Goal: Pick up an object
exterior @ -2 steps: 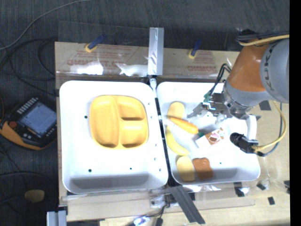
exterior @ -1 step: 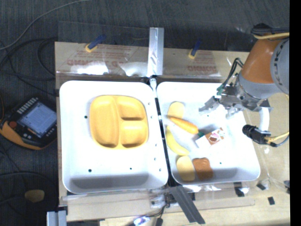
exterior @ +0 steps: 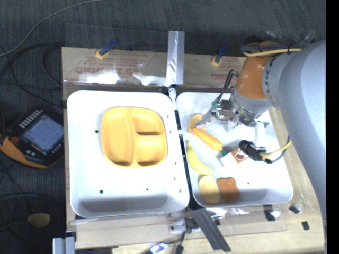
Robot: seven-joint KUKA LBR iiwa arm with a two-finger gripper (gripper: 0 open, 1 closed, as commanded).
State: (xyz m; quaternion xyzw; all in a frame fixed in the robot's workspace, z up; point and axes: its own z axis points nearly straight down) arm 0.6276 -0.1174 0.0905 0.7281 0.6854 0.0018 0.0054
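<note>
The tool (exterior: pixel 218 111) is seen low over the right bin (exterior: pixel 286 192), just behind the orange carrot-shaped piece (exterior: pixel 206 138) and close to its upper end. Whether the tool is released or clenched cannot be told from this slant, and nothing is seen to be gripped.

The orange piece is judged the likeliest object to be picked, since it lies nearest the tool. It is laid at a slant. A small yellow piece (exterior: pixel 196 121) is touching or nearly touching its upper end, and a curved yellow piece (exterior: pixel 197 163) is found just in front of it. A small red and white piece (exterior: pixel 239 155) is seen just to the right of its lower end. A pale yellow block (exterior: pixel 208 189) and a brown block (exterior: pixel 228 188) are set further in front, well apart from it.

For a clean pick, the tool should be centred over the middle of the orange piece and closed across its narrow width, not along its length. The descent should be kept clear of the small yellow piece, which could be nudged or caught alongside. A rounded, smooth body is suggested, so slipping is to be expected from an off-centre grip.
</note>
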